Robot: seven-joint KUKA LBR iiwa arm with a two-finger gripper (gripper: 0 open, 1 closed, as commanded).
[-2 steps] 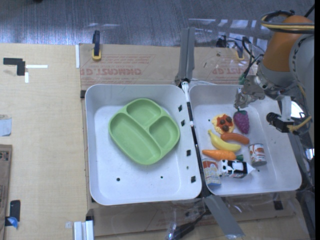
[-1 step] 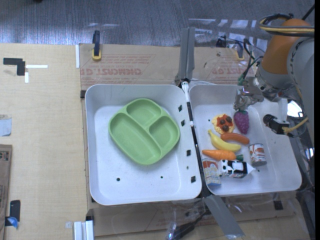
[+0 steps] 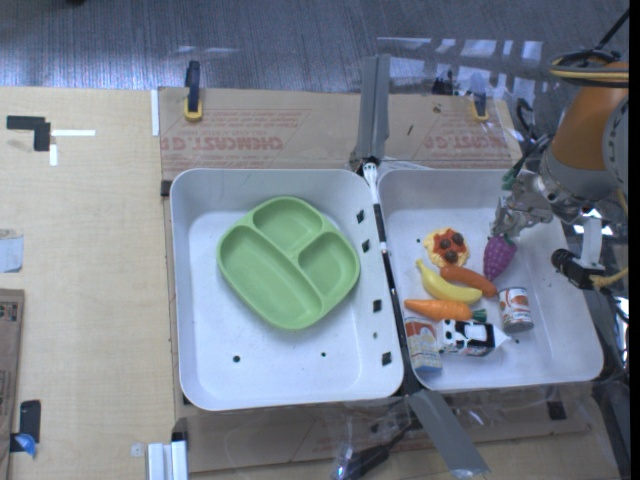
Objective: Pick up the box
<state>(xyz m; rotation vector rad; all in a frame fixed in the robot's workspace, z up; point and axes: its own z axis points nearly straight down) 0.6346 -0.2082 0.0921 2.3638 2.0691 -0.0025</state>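
Observation:
A small white box (image 3: 424, 345) with orange and blue print lies at the front left of the right bin (image 3: 560, 363), against its left wall. Right beside it lies a black-and-white carton (image 3: 468, 337). My gripper (image 3: 508, 226) hangs over the back right part of that bin, well away from the box. Its tip is just above the upper end of a purple toy fruit (image 3: 498, 256); whether the two touch cannot be told.
Also in the right bin are a pizza toy (image 3: 446, 244), a banana (image 3: 446, 286), two carrots (image 3: 468, 279) (image 3: 438, 309) and a small can (image 3: 516, 309). A green divided plate (image 3: 288, 260) lies in the left bin (image 3: 200, 358). A raised divider (image 3: 382, 268) separates the bins.

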